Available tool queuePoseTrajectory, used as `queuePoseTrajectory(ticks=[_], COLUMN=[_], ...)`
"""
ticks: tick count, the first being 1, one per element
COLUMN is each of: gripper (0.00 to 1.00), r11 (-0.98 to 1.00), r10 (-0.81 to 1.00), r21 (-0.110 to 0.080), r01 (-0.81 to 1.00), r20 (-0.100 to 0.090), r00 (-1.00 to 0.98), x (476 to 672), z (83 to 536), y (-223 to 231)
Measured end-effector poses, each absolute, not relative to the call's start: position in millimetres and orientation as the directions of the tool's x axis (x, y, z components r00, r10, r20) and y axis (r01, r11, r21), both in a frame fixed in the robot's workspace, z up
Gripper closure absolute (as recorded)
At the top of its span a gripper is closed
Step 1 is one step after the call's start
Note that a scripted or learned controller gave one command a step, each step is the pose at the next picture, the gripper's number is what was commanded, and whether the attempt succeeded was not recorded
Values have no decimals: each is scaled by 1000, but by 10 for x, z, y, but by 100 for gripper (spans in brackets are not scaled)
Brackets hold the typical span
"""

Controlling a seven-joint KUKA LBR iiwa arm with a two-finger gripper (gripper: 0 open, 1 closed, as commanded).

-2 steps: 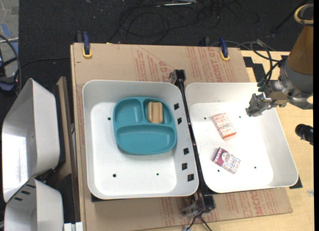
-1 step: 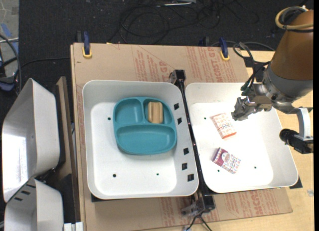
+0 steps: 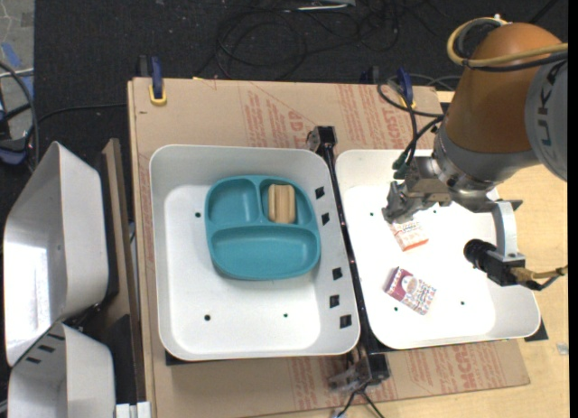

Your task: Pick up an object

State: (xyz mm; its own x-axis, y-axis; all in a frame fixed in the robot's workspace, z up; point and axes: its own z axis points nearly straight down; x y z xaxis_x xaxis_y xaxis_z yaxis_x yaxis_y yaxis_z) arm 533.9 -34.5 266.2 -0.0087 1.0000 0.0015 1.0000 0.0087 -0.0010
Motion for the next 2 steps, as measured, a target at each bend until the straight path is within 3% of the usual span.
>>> queuePoseTrajectory(ticks=[2], gripper=[100], r11=[8], r10=[1000], r21=[-2], r01=[1000], r20=[1], r00=[-8], x=[4954], z=[2545], y=[691])
